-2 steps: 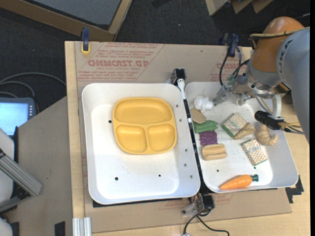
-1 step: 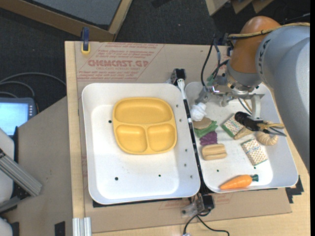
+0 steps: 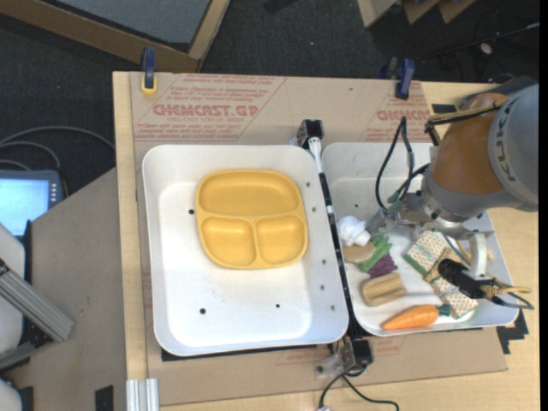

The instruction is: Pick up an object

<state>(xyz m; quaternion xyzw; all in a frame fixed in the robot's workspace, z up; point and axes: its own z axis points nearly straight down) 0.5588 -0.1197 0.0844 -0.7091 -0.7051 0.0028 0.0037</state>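
Arm (image 3: 479, 157) hides gripper & part of right bin (image 3: 360, 165). Arm cut off at right edge. Items under wrist too small to ID.

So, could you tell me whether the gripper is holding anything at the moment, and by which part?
It cannot be told. The gripper sits low in the right bin above the small items, but the arm's wrist hides its tips, so no hold is visible.

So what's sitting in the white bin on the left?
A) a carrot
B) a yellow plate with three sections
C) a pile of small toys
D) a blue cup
B: the left bin bears a yellow divided plate with one wide section and two smaller ones, while the carrot lies in the right bin among other small things.
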